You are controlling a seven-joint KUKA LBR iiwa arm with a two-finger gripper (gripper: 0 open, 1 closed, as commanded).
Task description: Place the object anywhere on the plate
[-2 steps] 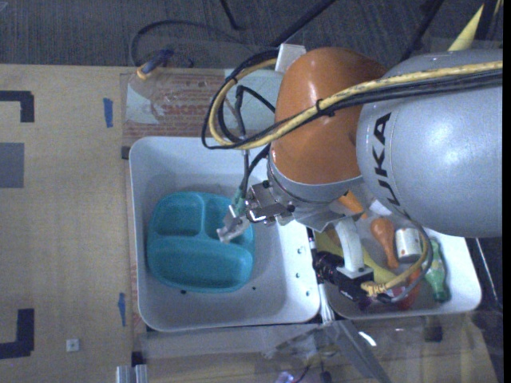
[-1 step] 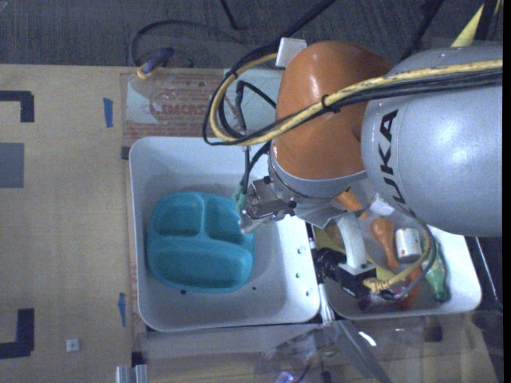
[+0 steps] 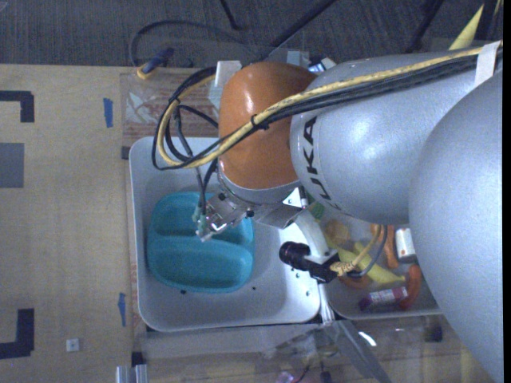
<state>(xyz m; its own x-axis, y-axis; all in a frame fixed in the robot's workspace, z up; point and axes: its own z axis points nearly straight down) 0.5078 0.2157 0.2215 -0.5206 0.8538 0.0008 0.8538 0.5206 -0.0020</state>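
big grey arm (image 3: 383, 134) fills the right side, closest to us. its fingers (image 3: 206, 226) hang over the blue plate (image 3: 200, 258) in the left bin (image 3: 160, 309), maybe to drop something. i cannot tell if they pinch anything or are spread. the arm hides much of the right bin (image 3: 383, 306) and its toys (image 3: 375, 274).

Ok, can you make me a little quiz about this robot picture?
1. True or false: the plate in the left bin is red.
2. Which colour is the band above the arm's wrist? A green, B orange, C purple.
3. Fill in: the end effector is over the ____ .

Key: 1 false, the plate is teal blue. 2 B. 3 plate; whether it holds anything cannot be seen from this view.
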